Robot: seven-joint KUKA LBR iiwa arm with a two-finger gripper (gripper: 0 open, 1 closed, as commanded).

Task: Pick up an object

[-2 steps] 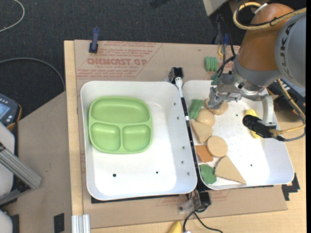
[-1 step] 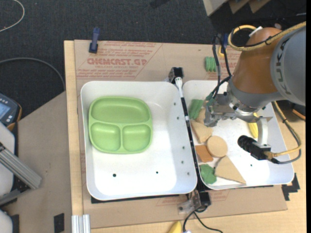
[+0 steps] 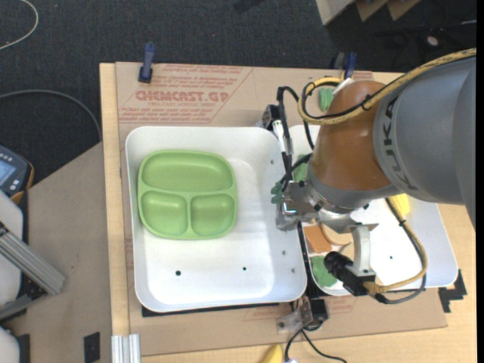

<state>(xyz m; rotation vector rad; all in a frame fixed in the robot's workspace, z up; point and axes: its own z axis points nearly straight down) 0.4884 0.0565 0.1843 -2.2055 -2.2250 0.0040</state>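
A pale green three-compartment tray (image 3: 187, 195) lies toward ten o'clock in the left white bin (image 3: 219, 278), open floor below it. The arm (image 3: 393, 142) covers the right bin (image 3: 439, 248); gripper state cannot be told.

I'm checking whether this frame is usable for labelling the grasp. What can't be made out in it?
- Gripper: hidden under the grey arm with the orange band in the camera view; open or shut cannot be told.
- Right shallow white bin: mostly covered by the arm; only scraps of green, orange-brown and yellow objects show, too little to identify.
- Green three-compartment plastic tray in the left bin is fully readable.
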